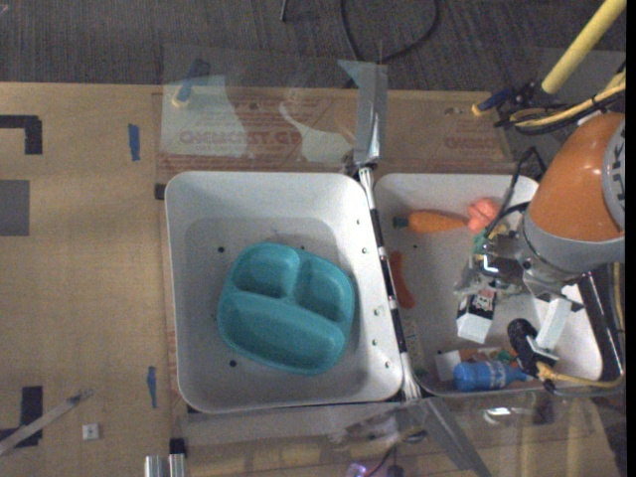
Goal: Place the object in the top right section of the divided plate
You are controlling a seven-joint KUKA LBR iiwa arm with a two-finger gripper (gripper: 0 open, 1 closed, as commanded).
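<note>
Two white bins side by side. Teal divided plastic plate [286, 308] in left bin, compartments bare. My gripper [484, 288] low over right bin, 3 o'clock of plate, above orange carrot-shaped toy [437, 223], blue bottle [485, 374]. Jaw state: cannot tell. Probably selecting object.

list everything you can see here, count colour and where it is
divided plate: 1, teal, three sections, middle of the left bin
left bin: 1, white, centre of the bench
right bin: 1, white, touching the left bin's right side
carrot-like object: 1, orange, upper part of the right bin
pink object: 1, pink, right of the carrot-like object, partly behind the arm
thin orange-red object: 1, orange-red, along the right bin's left wall
blue object: 1, blue, lower part of the right bin
tape strips: several, blue, on the bench left of the bins
black cable loop: 1, black, on the floor above the bench
arm: 1, grey with orange band, over the right bin
pincer: 1, over the right bin, fingers too unclear to judge
</note>
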